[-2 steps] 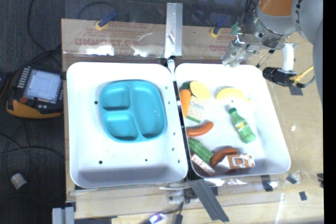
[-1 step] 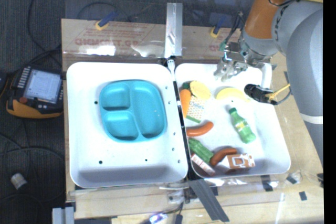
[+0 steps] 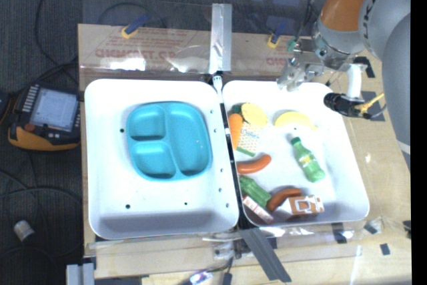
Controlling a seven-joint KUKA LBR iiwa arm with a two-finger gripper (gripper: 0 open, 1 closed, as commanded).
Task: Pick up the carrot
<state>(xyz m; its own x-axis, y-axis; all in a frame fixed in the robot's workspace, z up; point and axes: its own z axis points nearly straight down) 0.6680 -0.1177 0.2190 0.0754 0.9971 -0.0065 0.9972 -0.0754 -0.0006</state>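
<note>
— Lying against the left wall of the right-hand shallow white plastic bin [image 3: 347, 163], the short orange toy carrot [image 3: 235, 129] points roughly toward the far rim, yes?

— Yes; a yellow ridged toy [image 3: 253, 114] sits just beside it and a small patterned packet [image 3: 249, 141] overlaps its lower edge, hiding part of it.

— And the metal two-finger gripper [image 3: 293, 77]?

— It hangs over the bin's far rim, well apart from the carrot. Its tips are too small and blurred to tell whether they are spread or pressed together.
</note>
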